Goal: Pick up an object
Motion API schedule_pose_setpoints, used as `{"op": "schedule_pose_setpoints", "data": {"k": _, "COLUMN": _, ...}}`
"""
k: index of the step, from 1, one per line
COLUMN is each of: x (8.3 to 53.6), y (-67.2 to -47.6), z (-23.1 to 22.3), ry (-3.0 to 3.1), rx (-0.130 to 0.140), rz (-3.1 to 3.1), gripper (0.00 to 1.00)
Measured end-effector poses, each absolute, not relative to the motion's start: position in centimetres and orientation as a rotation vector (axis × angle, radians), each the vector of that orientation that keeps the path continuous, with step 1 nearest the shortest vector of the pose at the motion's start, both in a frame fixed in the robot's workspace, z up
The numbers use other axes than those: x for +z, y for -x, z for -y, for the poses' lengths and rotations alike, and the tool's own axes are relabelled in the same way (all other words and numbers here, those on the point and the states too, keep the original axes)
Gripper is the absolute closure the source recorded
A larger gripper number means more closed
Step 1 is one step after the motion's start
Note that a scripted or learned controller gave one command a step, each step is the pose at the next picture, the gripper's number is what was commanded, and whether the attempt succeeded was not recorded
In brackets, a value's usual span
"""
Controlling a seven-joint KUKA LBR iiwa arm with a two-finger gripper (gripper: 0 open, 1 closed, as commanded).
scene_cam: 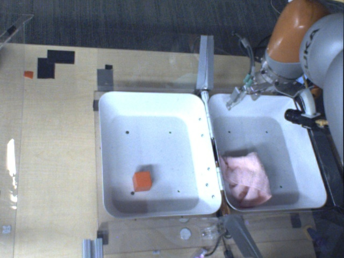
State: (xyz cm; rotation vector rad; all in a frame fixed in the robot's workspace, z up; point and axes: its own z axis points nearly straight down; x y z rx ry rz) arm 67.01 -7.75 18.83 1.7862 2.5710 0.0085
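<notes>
The pincer [236, 98] hangs over the far left corner of the right bin [301, 120], and I cannot tell its state. The pink cloth [246, 179] lies in that same bin, at its near left, so it sits almost straight toward the near side from the pincer. The orange block [142, 181] rests in the left bin [161, 109] (near left of its floor), well apart across the divider. The cloth looks the closer target.

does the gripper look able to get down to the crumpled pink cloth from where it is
Probably yes. The gripper hangs over the right bin's far edge, and the crumpled pink cloth lies uncovered at that bin's near left, nothing between them.
</notes>
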Motion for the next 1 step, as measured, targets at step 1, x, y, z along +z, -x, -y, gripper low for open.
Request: {"op": "schedule_pose_setpoints", "data": {"k": 1, "x": 18.54, "y": -65.26, "z": 8.09, "ry": -1.954, "rx": 0.005, "rz": -2.451, "gripper": 0.00}}
